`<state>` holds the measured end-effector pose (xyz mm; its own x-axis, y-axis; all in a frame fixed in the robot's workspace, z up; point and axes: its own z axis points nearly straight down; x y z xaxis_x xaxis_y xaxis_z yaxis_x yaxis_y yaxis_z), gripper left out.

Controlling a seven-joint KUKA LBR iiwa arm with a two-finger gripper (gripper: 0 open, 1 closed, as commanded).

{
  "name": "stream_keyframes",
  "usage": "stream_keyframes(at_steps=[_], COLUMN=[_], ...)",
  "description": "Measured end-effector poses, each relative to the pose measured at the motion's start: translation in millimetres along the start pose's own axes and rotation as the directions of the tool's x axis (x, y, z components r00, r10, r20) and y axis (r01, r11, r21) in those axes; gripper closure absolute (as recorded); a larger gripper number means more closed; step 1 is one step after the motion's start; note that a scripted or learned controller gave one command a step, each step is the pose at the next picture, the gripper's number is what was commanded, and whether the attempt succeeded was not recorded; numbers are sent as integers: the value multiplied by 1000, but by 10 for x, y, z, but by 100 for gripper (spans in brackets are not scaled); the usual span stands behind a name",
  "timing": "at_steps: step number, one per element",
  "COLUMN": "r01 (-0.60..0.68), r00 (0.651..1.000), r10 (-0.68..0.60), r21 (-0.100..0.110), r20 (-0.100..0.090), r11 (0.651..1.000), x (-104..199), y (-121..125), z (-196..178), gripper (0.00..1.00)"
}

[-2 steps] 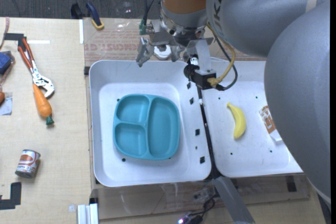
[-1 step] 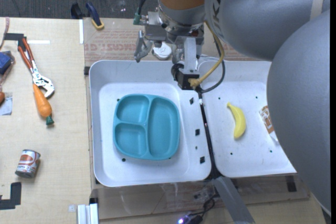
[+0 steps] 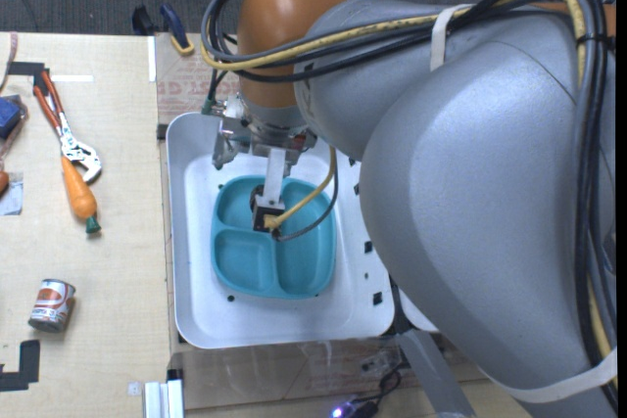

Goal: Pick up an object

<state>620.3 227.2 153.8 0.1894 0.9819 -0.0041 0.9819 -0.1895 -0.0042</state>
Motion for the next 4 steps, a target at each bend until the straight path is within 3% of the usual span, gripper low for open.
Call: stream_keyframes(at_steps=[1, 2, 3, 4], r01=[440, 185, 250, 132], r00=[898, 983, 968, 991], r10=[-440, -185, -250, -132], r21=[-6, -2, -1, -4], r20=[0, -1, 0, -1], r11=[898, 983, 968, 991], x=[-441, -592, -590, -505], y=[451, 505, 501, 420], z=[-1156, -1010, -744, -961], gripper=[0, 0, 0, 0])
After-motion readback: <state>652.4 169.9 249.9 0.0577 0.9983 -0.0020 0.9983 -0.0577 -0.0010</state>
